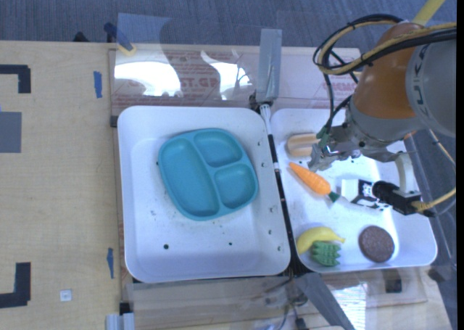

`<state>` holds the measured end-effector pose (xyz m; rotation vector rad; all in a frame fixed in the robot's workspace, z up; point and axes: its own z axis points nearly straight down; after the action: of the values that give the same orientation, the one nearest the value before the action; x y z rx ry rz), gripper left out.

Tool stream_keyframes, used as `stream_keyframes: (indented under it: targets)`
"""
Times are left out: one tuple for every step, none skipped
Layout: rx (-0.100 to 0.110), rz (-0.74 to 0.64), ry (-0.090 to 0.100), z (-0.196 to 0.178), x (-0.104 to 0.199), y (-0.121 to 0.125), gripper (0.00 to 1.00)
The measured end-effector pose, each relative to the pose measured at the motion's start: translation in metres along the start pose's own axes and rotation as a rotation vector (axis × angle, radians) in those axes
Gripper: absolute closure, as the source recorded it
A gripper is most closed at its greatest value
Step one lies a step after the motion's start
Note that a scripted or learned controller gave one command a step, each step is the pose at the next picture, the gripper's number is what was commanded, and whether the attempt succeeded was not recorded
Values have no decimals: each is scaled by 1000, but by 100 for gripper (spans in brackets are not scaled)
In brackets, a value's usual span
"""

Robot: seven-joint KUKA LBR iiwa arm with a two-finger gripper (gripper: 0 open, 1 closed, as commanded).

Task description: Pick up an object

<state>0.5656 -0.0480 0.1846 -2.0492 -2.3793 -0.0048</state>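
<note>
My gripper (321, 157) hangs over the far half of the right bin (420, 245). It sits just right of a tan bread roll (300, 144) and just above the thick end of an orange carrot (310, 179). The carrot lies slantwise with its green tip toward the near right. A yellow banana (320, 236), a green bumpy toy (326, 253) and a brown round patty (377, 243) lie along the bin's near side. I see nothing held in the gripper.
The left bin (138, 234) holds a blue divided plate (209, 173). A dividing wall (279, 191) separates the two bins. The grey and orange arm (399, 89) with its cables covers the right bin's far right corner.
</note>
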Motion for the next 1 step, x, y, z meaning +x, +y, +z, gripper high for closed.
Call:
stream_keyframes:
  targets:
    - [1,-29,-4,97,-43,-94,100]
